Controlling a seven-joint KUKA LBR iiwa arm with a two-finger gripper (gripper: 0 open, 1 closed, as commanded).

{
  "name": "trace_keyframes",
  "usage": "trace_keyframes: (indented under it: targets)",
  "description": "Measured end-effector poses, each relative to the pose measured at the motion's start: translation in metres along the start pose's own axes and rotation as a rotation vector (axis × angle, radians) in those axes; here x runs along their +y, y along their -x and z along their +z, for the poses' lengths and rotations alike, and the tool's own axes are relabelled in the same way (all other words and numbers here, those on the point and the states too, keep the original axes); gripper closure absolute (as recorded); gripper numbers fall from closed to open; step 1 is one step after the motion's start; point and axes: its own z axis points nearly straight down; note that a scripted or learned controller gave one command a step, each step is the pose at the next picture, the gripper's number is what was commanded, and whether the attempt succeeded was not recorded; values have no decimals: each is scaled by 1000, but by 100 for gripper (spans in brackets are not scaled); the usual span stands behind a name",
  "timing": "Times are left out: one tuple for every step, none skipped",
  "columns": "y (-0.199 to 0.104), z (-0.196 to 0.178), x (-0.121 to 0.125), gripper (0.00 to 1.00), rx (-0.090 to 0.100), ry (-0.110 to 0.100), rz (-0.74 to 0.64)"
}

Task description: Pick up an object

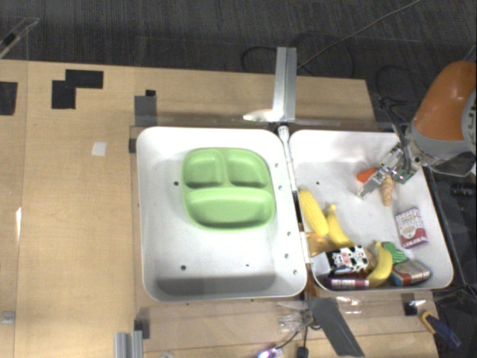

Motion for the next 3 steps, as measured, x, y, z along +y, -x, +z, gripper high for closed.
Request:
trace_keyframes:
  targets:
    - [-19,0,40,0,2,1,233]
    - [10,2,42,0,28,-15,138]
    - [14,-12,46,100,3,-1,134]
